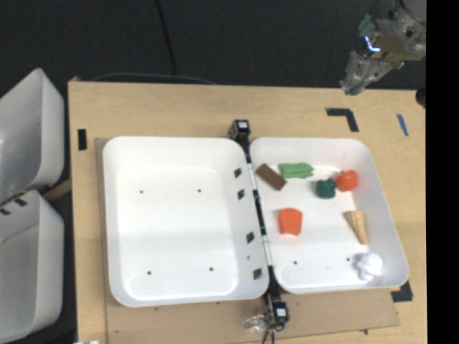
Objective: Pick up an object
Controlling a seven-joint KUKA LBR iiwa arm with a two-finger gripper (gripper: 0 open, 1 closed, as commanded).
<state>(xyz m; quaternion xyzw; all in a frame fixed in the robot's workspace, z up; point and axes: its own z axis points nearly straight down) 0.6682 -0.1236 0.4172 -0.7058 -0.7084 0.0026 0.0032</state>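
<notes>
The bench [179, 106] carries 2 shallow white bins, a left bin [172, 156] and a right bin [315, 278], set side by side. The right bin holds 6 loose objects: 1 brown block [271, 177], 1 light green piece [295, 170], 1 dark green lump [326, 188], 1 red-orange rounded object [346, 180], 1 orange cup-shaped block [290, 221], 1 tan cone [358, 226] and 1 white crumpled lump [369, 265], which makes 7 in all rather than 6. By colour that is 2 green things, 2 orange or red ones, 1 brown, 1 tan and 1 white. There is 1 gripper [356, 77] above the bench.
</notes>
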